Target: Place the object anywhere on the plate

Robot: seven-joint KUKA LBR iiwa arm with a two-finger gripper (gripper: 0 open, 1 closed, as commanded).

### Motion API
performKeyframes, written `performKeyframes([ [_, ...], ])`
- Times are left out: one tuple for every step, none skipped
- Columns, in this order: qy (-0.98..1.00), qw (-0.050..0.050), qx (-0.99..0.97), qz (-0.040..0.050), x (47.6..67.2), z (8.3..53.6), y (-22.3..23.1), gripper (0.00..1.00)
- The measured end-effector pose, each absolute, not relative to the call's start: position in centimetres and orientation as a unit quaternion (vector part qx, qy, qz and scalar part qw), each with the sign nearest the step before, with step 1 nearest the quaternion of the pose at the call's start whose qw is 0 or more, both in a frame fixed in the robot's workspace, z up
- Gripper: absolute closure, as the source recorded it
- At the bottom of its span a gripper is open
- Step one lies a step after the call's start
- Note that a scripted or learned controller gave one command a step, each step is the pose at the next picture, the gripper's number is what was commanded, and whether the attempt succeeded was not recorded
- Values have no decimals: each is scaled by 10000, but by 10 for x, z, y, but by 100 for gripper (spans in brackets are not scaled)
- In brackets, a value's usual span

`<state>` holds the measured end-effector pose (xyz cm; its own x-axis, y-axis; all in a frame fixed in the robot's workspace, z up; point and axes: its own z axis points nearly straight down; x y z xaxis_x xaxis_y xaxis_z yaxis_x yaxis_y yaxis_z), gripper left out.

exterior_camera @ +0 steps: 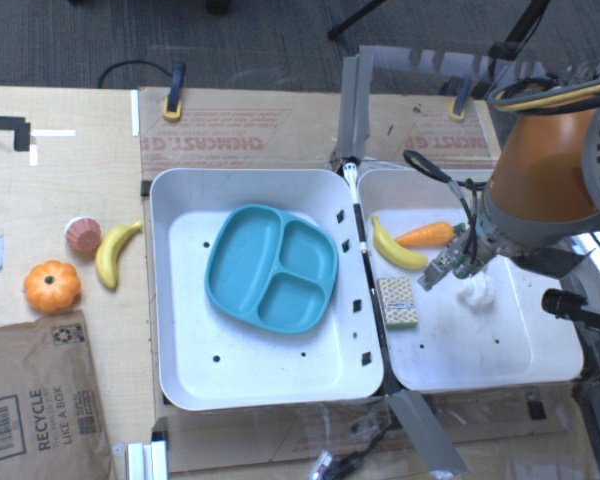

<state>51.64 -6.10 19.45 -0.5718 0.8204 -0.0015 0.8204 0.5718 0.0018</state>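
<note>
Nothing placed yet: gripper is hovering in right bin near banana, carrot and sponge, grip state untellable, plate sitting bare in left bin.

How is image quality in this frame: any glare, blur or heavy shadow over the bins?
Camera view: lighting is even and soft; the plate and banana are sharp with only faint shadows. The right bin is bright white, so the pale object under the claw nearly washes out. The claw looks slightly soft, and its opening is hard to read. No obvious distortion.
</note>
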Motion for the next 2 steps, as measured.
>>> performKeyframes([
  [8519, 4, 5236, -7, 595, 236, 17, 100],
  [8691, 3, 4946, -11, 625, 193, -10, 100],
])
